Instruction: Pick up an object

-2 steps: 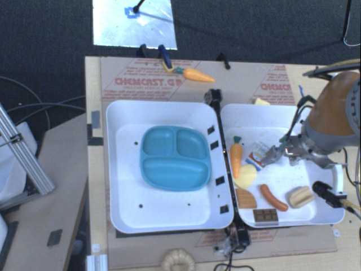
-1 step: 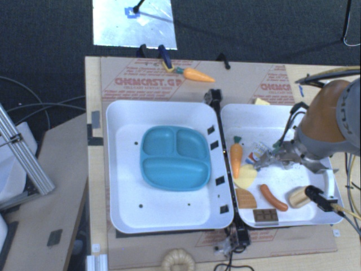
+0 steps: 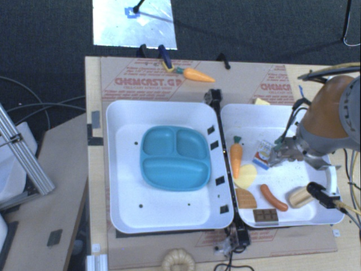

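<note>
The gripper [image 3: 274, 153] is low in the right white bin [image 3: 282, 113], touching a small blue-and-white packet [image 3: 263, 154]. I cannot tell its state; the view there is blurred. This seems the grasping step; next it must close firmly and lift.

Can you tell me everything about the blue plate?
The blue plate is a light blue tray that looks like smooth plastic, with rounded corners and three sunken sections: two smaller ones at the far side and one long one at the near side. It lies flat, slightly turned, in the middle of the left white bin, resting on the bin's floor. No food sits in its sections, and nothing else touches it.
</note>
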Robot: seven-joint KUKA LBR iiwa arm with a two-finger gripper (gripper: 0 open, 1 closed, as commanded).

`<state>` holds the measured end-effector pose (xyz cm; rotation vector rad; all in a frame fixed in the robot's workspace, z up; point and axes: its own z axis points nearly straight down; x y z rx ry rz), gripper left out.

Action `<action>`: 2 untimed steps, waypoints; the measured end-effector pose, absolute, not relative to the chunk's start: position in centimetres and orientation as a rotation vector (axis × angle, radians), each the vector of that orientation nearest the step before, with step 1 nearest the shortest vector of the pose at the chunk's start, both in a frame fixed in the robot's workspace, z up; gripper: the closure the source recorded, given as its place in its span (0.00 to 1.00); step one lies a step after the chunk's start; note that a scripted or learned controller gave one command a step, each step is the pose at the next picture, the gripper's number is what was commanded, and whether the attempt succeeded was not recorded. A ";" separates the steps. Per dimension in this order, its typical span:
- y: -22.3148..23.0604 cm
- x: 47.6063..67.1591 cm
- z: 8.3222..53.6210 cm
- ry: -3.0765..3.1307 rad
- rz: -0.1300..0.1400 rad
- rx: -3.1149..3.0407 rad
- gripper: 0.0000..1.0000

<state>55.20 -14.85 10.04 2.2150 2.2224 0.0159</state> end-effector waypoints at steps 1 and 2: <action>-14.5 55.8 16.3 2.223 0.005 2.213 1.00; -14.4 55.7 20.7 2.224 0.005 2.212 1.00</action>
